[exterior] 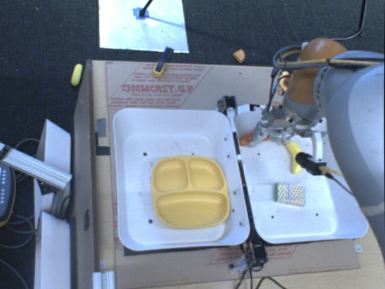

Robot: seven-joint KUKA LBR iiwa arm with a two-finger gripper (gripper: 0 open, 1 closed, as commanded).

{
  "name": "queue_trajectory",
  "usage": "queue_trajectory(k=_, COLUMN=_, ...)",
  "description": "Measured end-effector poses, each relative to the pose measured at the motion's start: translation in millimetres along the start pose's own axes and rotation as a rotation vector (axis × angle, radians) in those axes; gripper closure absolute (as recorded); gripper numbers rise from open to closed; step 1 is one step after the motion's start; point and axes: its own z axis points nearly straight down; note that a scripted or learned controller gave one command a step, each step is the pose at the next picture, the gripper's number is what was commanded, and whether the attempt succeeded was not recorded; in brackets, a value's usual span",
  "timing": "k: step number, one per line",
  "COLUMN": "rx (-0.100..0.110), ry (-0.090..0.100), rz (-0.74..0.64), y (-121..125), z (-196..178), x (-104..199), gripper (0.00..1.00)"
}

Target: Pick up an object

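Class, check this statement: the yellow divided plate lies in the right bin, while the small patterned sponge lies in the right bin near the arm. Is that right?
Not quite. The camera view shows the yellow divided plate lying in the left bin, not the right one. The rest holds: the small patterned sponge lies in the right bin, near the arm.
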Motion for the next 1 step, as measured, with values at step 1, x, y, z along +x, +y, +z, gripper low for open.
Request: queue_trajectory(k=1, rx=-0.033, ry=0.014, rz=-0.002, y=4.9, z=-78.5, x=-48.3, gripper=0.0)
